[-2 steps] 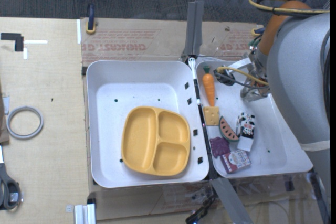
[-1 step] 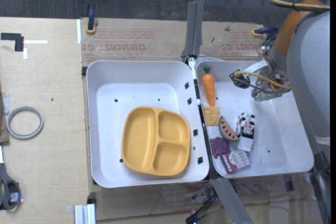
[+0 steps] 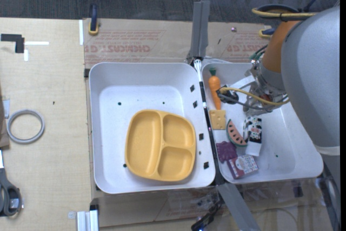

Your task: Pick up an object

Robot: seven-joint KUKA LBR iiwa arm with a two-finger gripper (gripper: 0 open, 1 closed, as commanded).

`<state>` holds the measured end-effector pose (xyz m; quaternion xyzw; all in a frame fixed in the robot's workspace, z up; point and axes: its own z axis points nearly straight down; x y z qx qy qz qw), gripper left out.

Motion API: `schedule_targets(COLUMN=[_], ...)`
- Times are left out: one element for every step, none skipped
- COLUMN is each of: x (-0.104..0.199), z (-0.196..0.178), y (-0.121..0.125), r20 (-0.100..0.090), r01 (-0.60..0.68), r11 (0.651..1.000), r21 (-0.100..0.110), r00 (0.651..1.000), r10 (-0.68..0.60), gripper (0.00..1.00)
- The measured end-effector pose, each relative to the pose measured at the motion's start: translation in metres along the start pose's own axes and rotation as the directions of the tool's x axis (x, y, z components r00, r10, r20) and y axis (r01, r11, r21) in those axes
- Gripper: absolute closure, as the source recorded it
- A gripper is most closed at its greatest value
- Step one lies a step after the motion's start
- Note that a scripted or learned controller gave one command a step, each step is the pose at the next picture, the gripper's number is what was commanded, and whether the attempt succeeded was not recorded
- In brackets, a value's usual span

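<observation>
Camera view from above showed you the claw [image 3: 252,109] low over the right bin [image 3: 292,162], under the grey arm [image 3: 319,78] and its orange band [image 3: 278,46]. You could not tell whether the claw was open or closed, because the wrist and its yellow cable hid it, and nothing was visibly held. The things you might pick lay close to it. A black-and-white carton [image 3: 252,130] sat just below the claw in the picture, perhaps touching it. A watermelon slice [image 3: 235,133] lay just beside that carton, down and to the left of the claw. A yellow cheese square [image 3: 218,119] rested further left against the wall between the bins, and a carrot [image 3: 214,84] lay up and to the left along the same wall. A purple piece [image 3: 226,150] and a small red box [image 3: 244,165] sat further down, near the bin's front edge. The floor to the lower right of the claw was bare white, which gave you your only open room there. Well to the left, past the wall, the left bin [image 3: 108,116] held a yellow divided plate [image 3: 161,144] with bare floor all around it.
</observation>
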<state>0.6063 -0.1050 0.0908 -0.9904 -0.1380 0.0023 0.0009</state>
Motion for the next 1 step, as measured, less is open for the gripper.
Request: schedule_targets(x=[0.0365], z=[-0.0007], y=[0.0070], r20=[-0.001], r01=[-0.046], r11=[0.999], r21=[-0.001], r00=[0.999], r10=[0.046], gripper=[0.00])
